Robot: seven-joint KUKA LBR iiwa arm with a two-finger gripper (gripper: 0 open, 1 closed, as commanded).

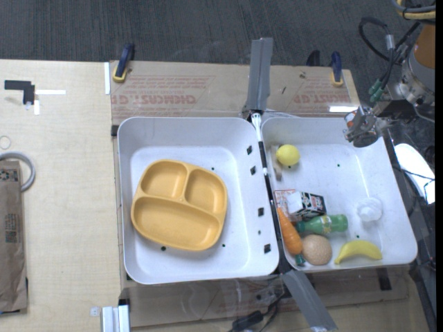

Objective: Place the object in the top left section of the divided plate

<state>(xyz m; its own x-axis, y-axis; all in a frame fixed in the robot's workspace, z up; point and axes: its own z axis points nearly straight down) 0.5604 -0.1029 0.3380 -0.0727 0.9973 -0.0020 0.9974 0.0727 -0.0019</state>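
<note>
A yellow divided plate lies in the left bin, slightly turned, with two small sections at the top and one long section below. All three sections hold nothing. My gripper hovers over the far right corner of the right bin, well away from the plate. Below it in that bin lie a yellow lemon, a small printed carton, a green bottle, a carrot, a tan egg-shaped object, a banana and a clear cup.
A grey divider bar runs between the two bins. Brown cardboard lies behind them, held by blue clamps. A paper bag sits at the bench's left edge. Cables hang by the arm at the upper right.
</note>
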